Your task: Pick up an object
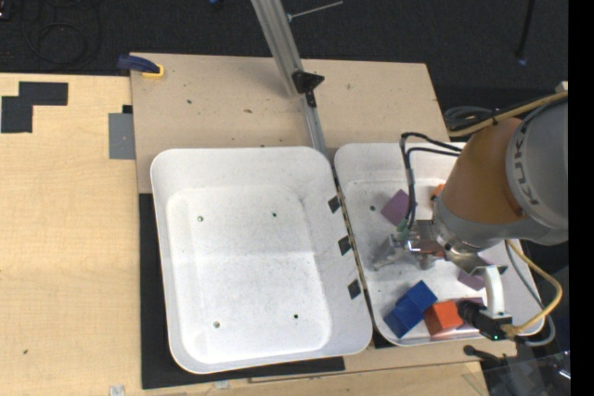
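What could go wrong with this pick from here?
1. The hand sits low in the right bin, between the purple block and the blue block. It may close on neither of them.
2. The blue block lies against the orange block near the bin's front wall. A grasp there could jam or drag both.
3. The black cable loops over the bin and might snag as the arm moves.
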`<control>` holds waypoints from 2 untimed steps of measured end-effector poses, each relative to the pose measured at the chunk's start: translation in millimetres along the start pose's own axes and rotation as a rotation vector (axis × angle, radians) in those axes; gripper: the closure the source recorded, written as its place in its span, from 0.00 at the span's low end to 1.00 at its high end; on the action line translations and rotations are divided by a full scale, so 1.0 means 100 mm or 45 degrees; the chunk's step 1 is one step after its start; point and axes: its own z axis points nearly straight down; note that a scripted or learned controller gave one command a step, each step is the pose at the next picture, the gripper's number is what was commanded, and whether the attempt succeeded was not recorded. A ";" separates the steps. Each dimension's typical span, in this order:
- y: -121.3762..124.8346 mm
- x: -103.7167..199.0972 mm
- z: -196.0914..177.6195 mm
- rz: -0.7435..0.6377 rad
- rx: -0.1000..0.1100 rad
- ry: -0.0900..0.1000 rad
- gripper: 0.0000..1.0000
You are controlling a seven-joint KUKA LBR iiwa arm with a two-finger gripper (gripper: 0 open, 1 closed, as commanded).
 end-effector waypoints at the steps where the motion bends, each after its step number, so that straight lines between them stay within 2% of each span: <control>1: 0.00 -0.01 0.08 0.006 -0.009 -0.002 0.00; 2: 0.00 -0.02 -0.02 0.016 -0.008 0.000 1.00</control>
